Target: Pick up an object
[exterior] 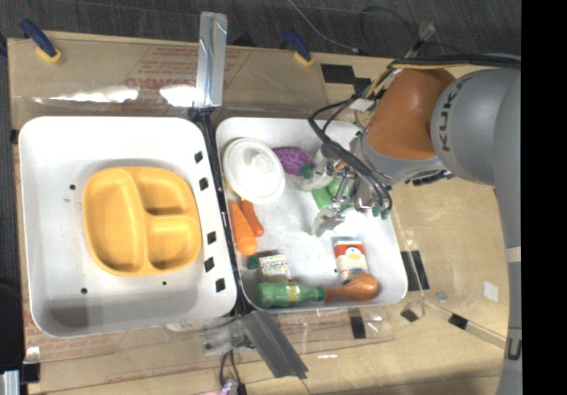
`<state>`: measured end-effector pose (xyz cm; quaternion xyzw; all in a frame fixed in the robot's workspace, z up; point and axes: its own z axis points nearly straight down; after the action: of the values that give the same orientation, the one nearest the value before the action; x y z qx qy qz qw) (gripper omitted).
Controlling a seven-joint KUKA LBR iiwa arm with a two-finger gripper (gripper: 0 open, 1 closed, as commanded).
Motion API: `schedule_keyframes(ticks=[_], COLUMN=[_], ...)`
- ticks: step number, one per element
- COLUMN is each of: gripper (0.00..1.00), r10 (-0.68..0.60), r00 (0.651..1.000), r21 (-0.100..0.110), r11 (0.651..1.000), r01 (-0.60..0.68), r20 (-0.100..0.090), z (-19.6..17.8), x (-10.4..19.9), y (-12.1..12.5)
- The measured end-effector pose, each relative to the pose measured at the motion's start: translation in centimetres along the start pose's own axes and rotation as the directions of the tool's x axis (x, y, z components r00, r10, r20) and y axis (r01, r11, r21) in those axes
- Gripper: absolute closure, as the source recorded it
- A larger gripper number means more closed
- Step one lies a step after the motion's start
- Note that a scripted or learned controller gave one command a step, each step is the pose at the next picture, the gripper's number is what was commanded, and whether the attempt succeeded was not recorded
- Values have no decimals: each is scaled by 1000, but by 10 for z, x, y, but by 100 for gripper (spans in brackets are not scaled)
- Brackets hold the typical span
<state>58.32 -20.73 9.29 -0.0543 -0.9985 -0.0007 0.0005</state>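
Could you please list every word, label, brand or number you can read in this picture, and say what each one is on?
"KUKA": grey arm, in dark letters running down its casing beside the orange band.
Red print on the cardboard sheet behind the bins: too faint to read.
Label on the small white jar: orange and red marks, too small to read.
Label on the green bottle: too blurred to read.
Label on the small packet: unreadable.

Yellow divided tray (142, 218) lies in left bin (35, 154) (white).
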Motion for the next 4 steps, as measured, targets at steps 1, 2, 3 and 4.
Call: schedule_keyframes(ticks=[1, 2, 3, 4], gripper=[100, 100, 100, 100], r10=[-8, 14, -54, -57], r00=[1000, 1000, 999, 998], r21=[1, 4, 1, 2], r11=[1000, 1000, 999, 998], r01=[8, -14, 54, 57], r20=[3, 17, 4, 9], z=[-11, -159, -145, -157], x=[-2, -19, -53, -54], y=[2, 26, 69, 70])
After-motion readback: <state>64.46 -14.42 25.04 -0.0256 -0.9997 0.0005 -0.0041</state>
